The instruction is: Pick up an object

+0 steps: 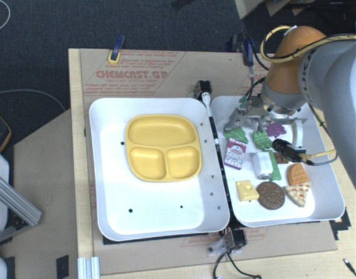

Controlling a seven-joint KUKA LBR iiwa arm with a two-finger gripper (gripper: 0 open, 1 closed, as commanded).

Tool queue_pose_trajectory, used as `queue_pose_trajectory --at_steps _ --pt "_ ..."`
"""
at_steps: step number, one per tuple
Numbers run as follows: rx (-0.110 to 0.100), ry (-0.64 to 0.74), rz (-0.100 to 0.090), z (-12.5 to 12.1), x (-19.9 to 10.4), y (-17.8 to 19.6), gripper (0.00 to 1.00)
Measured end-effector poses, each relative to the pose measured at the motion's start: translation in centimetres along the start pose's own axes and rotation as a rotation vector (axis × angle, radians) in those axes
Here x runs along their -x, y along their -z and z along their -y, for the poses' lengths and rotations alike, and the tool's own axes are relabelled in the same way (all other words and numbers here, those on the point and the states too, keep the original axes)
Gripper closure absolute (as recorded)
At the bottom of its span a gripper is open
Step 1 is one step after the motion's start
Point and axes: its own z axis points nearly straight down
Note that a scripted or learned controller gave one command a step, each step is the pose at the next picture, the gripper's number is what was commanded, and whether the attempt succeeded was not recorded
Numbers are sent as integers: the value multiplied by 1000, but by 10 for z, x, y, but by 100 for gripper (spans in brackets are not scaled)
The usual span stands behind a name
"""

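My gripper (257,120) hangs low over the far end of the right bin (329,205), below the arm's orange band. Toy foods lie under and in front of it. A green leafy piece (238,135) and a second green piece (262,139) sit directly beneath it, with a purple piece (277,129) beside them. Nearer the front lie a red and white packet (235,154), a pale cylinder (261,164), a yellow cheese cube (245,190), a brown cookie (271,195), a pizza slice (298,194) and an orange bread piece (296,174). Nothing visibly hangs from the gripper.
The left bin (108,202) holds a yellow divided plate (163,146). A raised rim (217,156) separates the two bins. The grey arm (335,80) covers the right bin's far right corner. Both bins rest on a cardboard sheet (137,71).
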Motion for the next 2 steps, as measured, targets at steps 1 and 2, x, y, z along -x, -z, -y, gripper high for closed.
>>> queue_pose_trajectory --at_steps 1,2 --pt "6 0 1 -2 0 13 100" --pt "12 1 3 -13 3 69 100"
